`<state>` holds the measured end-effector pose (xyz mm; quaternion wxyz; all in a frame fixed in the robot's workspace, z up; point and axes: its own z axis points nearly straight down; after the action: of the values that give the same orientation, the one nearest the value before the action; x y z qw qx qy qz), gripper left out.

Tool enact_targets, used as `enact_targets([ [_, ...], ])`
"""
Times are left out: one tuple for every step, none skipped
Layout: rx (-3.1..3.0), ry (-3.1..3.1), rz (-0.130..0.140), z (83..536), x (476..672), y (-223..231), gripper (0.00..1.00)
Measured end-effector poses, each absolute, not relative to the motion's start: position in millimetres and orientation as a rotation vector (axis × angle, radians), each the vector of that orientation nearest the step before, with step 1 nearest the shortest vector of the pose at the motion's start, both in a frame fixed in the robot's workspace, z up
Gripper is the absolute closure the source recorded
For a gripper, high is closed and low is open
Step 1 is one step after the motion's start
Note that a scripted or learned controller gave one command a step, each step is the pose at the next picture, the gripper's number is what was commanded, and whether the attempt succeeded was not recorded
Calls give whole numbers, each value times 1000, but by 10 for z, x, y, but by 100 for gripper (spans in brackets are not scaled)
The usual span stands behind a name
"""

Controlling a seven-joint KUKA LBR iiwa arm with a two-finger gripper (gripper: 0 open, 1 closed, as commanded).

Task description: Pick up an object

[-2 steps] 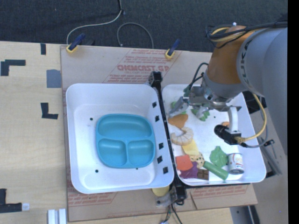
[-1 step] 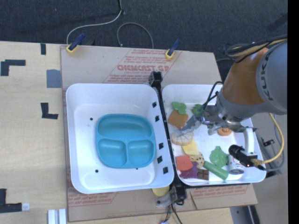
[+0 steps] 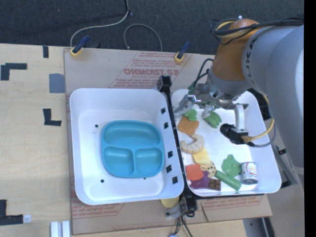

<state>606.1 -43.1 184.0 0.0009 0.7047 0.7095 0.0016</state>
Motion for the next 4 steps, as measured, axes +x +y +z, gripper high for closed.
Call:
enact_targets([
  [2221,2222,-1,1839,6218,-656,0],
  [2222,2221,-3,1353,6452,-957,0],
  [2218,2223,-3,819,6564,-966,0],
  [2216,2220,1,860,6452,-961,0],
])
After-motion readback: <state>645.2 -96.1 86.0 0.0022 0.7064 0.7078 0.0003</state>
